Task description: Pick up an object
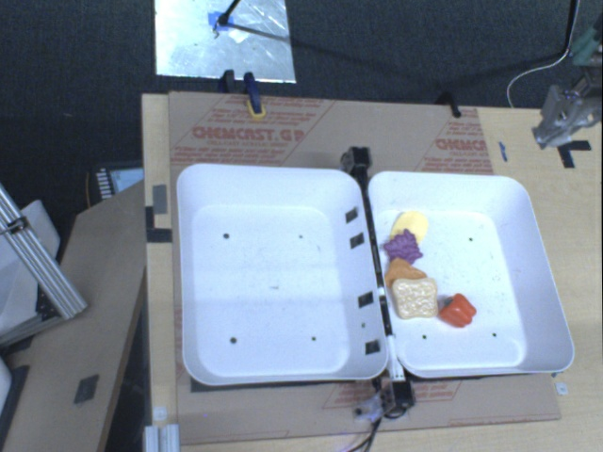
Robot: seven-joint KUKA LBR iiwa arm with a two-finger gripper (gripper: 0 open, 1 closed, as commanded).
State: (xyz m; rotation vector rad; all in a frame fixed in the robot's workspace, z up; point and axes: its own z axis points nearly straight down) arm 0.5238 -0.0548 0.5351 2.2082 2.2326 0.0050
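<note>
1. Left bin (pixel 268 281) sits on the desk (pixel 320 125)
2. Right bin (pixel 499 281) holds a yellow piece (pixel 411 223), purple piece (pixel 404 247), orange piece (pixel 401 271), bread slice (pixel 415 298) and red piece (pixel 457 311), clustered near its left wall
3. Pincer (pixel 565 121) hangs at far right, above the desk's corner; grip state unclear

Small objs, right bin (pixel 528 215), left side.
Yellow piece (pixel 411 223), purple piece (pixel 404 247), orange piece (pixel 402 270), beige bread slice (pixel 415 298), red piece (pixel 458 311).
</note>
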